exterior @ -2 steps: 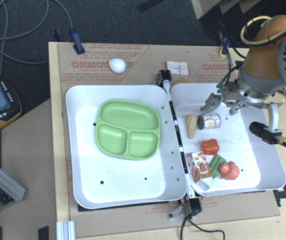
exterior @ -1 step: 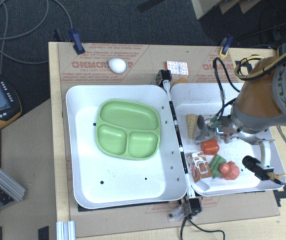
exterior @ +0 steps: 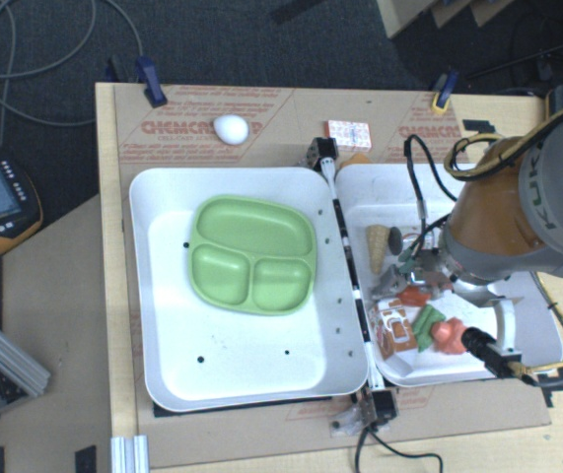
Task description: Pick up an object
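Observation:
My gripper [exterior: 406, 282] reaches down into the right bin [exterior: 380, 185], low over a cluster of small toys. Right beside it lie a red piece [exterior: 414, 298], a green piece [exterior: 426, 320] and a red strawberry-like toy [exterior: 447, 335]. A brown and white packet [exterior: 394, 327] lies at the bin's front left. A cream cone-shaped toy [exterior: 377, 247] and a small dark object [exterior: 395, 238] rest further back. The arm's grey and orange wrist [exterior: 493, 225] hides much of the bin's right side.
The left bin [exterior: 163, 294] holds a green divided plate [exterior: 253, 254]. On the bench behind the bins sit a white egg-shaped object [exterior: 230, 128] and a small patterned box [exterior: 349, 134]. Black cables [exterior: 417, 175] loop over the right bin. Blue clamps [exterior: 149, 80] grip the bench's back edge.

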You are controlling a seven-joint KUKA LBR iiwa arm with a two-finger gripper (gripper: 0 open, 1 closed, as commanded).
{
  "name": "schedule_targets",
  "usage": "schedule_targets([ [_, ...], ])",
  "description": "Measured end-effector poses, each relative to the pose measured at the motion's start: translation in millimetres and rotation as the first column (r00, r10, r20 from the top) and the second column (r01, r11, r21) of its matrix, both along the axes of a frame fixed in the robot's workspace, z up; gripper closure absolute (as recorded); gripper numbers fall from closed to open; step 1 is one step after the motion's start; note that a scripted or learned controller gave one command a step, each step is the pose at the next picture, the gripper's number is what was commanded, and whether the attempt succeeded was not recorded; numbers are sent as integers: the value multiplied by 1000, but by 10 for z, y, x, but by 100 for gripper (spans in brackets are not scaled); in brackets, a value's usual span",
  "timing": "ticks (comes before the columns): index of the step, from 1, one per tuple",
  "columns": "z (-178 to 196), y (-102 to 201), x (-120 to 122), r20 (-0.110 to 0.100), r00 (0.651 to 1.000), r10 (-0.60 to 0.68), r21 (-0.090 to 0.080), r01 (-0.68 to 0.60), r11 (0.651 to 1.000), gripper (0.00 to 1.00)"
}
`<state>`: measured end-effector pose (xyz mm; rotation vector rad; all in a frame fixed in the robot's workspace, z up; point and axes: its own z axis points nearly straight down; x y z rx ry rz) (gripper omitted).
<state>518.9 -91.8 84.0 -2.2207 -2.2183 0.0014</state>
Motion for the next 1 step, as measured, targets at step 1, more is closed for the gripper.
schedule_targets([
  [1, 105, -2, 9, 3, 1000, -1, -1, 1, 1000, 100],
])
